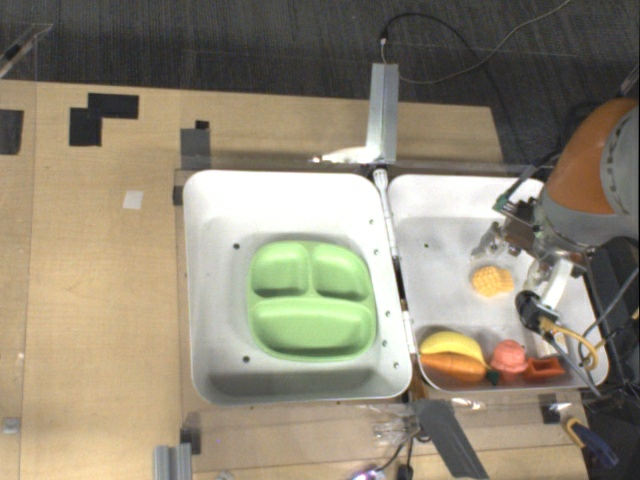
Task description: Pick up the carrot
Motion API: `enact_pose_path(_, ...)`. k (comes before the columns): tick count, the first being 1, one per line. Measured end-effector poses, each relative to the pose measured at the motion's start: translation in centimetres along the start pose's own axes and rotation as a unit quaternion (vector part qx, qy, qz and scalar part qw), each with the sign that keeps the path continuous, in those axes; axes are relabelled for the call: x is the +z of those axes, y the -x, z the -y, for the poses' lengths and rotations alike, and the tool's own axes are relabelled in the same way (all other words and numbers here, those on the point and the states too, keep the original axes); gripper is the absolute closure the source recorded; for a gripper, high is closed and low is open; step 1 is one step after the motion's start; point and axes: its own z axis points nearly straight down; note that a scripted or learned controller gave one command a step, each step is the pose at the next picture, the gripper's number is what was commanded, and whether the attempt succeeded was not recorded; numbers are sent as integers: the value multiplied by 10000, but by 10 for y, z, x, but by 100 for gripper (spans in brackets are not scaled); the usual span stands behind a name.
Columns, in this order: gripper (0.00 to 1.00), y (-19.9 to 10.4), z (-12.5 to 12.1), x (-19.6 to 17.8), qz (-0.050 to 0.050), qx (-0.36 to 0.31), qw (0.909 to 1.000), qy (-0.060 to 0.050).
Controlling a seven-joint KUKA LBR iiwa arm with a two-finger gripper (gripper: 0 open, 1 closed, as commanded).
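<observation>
Currently hovering: pincer (512, 236) high in right bin (440, 268), just above and touching-close to a yellow corn-like piece (490, 282). Fingers' spread unreadable from this slant, cannot tell open or closed; nothing visibly held. Carrot (455, 368) lying flat well below and slightly left of pincer, in bin's lower-left corner, pressed against yellow banana (452, 345) directly above it and near bin wall on left. Pink-red toy (510, 356) just right of carrot's tip.

Advice for this step, as judgement: translate down-left past corn piece before descending, keep clear of it. Align fingers across carrot's short axis, one finger on wall-side lower edge, other between carrot and banana; tight gap, likely to nudge banana. Aim at orange mid-body, not tip. Descend fully to bin floor, close firmly, lift straight up.

Green tray (311, 301) in left bin (215, 268) far left of pincer, irrelevant.
</observation>
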Motion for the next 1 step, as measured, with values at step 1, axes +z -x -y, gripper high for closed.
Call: enact_pose_path(1, 0, 23, -12, 57, -14, -1361, 9907, 51)
